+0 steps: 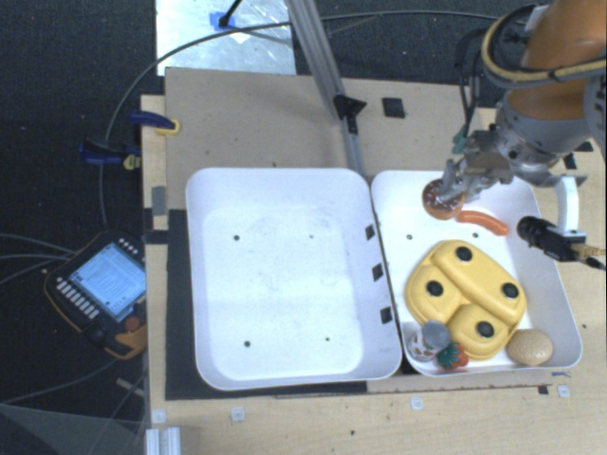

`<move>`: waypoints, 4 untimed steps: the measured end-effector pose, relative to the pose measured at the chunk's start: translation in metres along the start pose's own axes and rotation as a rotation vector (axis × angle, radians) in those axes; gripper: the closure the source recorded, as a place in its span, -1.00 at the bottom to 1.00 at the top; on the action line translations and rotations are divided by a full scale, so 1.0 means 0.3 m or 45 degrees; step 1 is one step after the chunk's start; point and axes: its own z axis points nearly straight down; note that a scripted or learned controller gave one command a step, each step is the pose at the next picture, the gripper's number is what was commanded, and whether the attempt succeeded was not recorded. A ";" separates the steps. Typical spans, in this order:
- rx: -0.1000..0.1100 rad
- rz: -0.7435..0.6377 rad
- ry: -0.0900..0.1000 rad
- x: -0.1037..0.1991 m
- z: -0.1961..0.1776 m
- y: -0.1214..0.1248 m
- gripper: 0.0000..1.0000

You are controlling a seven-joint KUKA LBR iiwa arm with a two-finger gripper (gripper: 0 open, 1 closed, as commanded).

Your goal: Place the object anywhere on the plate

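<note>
A yellow plate (467,297) with three round hollows lies in the right bin (398,226), toward its front. At the bin's back, a brown ring-shaped donut (434,200) rests on the floor, with an orange sausage (484,222) just to its right. My gripper (453,184) comes down from the right and its tip is at the donut's right edge, partly covering it. Whether it grips the donut is hidden by the gripper body.
A tan roundish lump (529,347) sits in the right bin's front right corner. A small grey piece (435,334) and a red and green piece (451,355) lie at the plate's front left. The left bin (275,273) adjoins on the left.
</note>
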 end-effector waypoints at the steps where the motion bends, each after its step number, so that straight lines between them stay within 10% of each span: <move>1: 0.001 0.001 0.000 0.167 0.077 -0.040 1.00; 4: 0.004 0.000 0.001 0.652 0.224 -0.106 1.00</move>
